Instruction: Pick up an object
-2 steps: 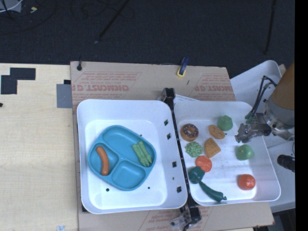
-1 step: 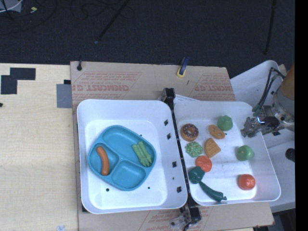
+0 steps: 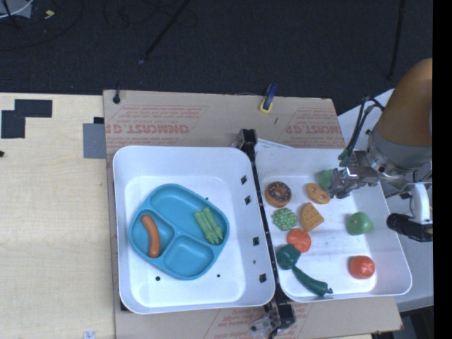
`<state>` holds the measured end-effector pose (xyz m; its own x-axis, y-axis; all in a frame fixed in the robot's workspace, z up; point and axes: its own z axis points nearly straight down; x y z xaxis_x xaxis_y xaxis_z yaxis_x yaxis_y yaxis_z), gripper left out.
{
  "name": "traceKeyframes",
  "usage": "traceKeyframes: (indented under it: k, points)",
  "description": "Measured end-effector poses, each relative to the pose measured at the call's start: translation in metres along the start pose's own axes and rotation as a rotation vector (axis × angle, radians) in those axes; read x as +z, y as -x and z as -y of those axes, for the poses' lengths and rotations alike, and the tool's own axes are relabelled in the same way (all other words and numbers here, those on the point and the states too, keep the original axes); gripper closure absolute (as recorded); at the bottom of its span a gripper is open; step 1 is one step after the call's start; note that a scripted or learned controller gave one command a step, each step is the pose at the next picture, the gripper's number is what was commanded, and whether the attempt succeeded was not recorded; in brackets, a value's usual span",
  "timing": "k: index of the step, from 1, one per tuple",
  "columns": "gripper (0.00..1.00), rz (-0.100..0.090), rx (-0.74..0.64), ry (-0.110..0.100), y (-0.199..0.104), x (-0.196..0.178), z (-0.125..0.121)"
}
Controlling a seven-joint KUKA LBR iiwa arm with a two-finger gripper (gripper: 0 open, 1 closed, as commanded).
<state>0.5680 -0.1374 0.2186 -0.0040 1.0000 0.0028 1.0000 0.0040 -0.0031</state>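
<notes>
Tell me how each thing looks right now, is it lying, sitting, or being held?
Blue plate: flat in the left bin.
Sausage: lying in a plate compartment.
Green beans: lying in another compartment.
Donut: flat in the right bin.
Red tomato: resting loose, untouched.
Green ball: resting loose.
Dark green pepper: lying on its side.
End effector: low over the right bin, grip unclear.

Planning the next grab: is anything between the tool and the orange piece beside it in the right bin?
Nothing visible. The tool hangs just right of the orange piece with no toy between them; the donut sits on the piece's far side.
</notes>
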Motion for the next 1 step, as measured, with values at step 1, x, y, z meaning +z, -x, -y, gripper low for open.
traceKeyframes:
  k: [1]
  points:
    - [1.00,0.001,0.000,0.003,-0.0474,-0.0043,-0.0275]
